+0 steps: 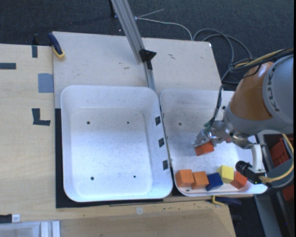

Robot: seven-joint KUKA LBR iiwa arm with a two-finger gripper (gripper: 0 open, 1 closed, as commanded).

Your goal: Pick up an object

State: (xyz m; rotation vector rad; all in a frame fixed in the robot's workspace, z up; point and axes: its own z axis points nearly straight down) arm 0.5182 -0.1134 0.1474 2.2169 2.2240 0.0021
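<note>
Blocks sit along the right bin's (187, 107) six o'clock wall: two orange blocks (192, 177), blue block (214, 181), yellow block (226, 172). At twelve o'clock from them, the hand (206, 141) pinches a red-orange block (204, 149), apparently just above the floor. Grasp looks made; lifting clear remains.

My arm (269, 100) is a thick, rounded KUKA limb with a smooth grey shell. Dark lettering runs along the grey casing near the frame's edge, cut off and only partly readable. A broad, glossy orange band (249, 98) wraps the segment above my wrist. Below it the body narrows to a grey metal wrist, ending in a small silvery gripper (205, 138) of bare metal parts, too small to make out clearly.
</note>
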